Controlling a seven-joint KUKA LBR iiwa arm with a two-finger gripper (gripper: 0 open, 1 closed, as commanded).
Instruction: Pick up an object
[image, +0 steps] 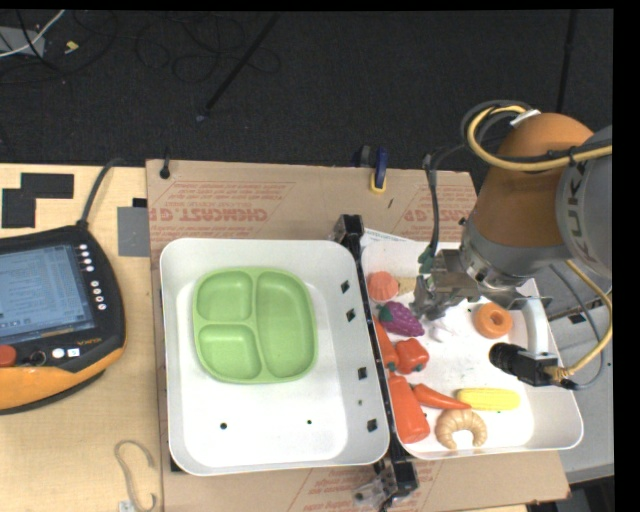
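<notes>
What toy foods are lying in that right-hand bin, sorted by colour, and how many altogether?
Orange or red: 5, the peach, round slice, pepper, big carrot, chili
Purple: 1, grapes
Yellow: 1, corn
Tan: 1, croissant
Total: 8

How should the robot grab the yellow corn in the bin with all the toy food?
Probably from straight above, pinching the corn across its narrow middle. It lies flat and long, pointing left to right, so its long sides are the easy ones to squeeze. The croissant sits close below it, so the claw must drop in carefully.
</notes>
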